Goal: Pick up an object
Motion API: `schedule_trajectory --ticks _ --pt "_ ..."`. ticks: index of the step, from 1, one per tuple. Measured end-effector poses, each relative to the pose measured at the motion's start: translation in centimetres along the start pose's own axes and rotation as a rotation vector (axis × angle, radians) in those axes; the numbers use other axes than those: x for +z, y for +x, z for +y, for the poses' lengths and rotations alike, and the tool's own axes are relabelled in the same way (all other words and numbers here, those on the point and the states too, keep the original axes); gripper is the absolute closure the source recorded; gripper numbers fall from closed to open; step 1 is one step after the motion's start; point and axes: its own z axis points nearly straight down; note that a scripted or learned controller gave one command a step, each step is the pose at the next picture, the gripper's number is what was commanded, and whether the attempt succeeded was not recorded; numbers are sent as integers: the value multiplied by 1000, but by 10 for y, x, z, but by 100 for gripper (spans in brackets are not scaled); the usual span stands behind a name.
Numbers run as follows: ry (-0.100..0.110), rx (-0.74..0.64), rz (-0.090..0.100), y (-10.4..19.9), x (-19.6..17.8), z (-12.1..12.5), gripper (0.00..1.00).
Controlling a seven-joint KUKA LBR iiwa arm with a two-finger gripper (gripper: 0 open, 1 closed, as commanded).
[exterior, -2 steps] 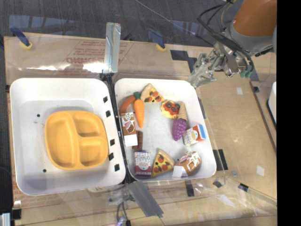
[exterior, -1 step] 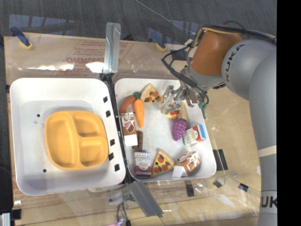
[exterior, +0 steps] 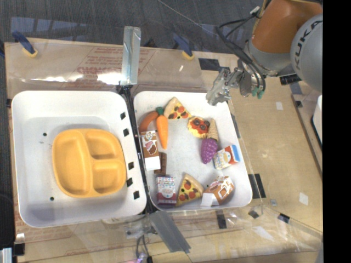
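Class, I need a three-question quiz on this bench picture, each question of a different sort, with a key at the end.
1. True or false: the yellow divided tray lies in the left bin.
2. Which toy lies nearest the gripper? A) the purple grapes B) the pizza slice at the far side of the right bin C) the carrot
3. Fill in: the gripper hangs over the right bin's far ____ corner.

Key
1. True.
2. B: that pizza slice lies closest to the gripper, which hangs apart from every toy.
3. Right.
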Motion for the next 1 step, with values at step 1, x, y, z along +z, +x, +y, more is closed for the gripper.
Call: schedule_trajectory --ticks 1 --pt "-2 -153 9 21 148 -1 100"
